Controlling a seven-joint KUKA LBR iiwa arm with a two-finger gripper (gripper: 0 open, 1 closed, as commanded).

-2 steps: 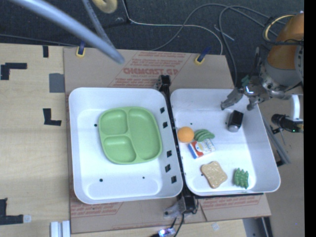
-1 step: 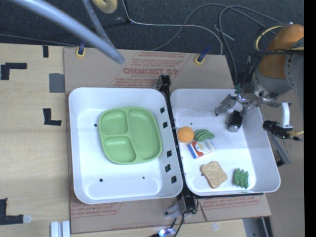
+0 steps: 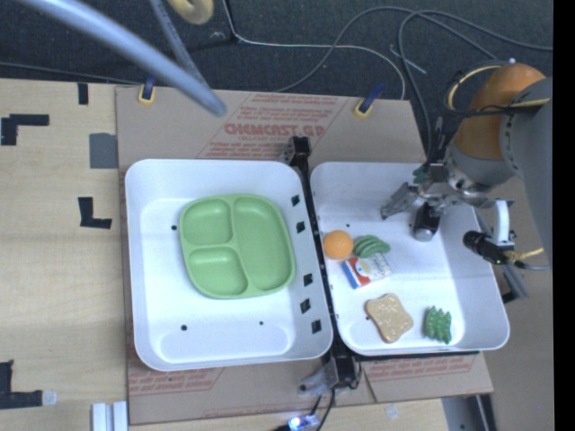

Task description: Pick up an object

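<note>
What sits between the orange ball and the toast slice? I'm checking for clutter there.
In the camera view, a small red, white and blue carton lies between the orange ball and the toast slice, with a green leafy piece above it.

Grey arm with orange band, reaching in from the right, claw (image 3: 415,210) pointing down.

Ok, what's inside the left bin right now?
The left bin holds one green divided plate with three compartments, nothing visible on it. The bin floor beneath the plate is covered, so I can't tell what, if anything, lies under it.
</note>
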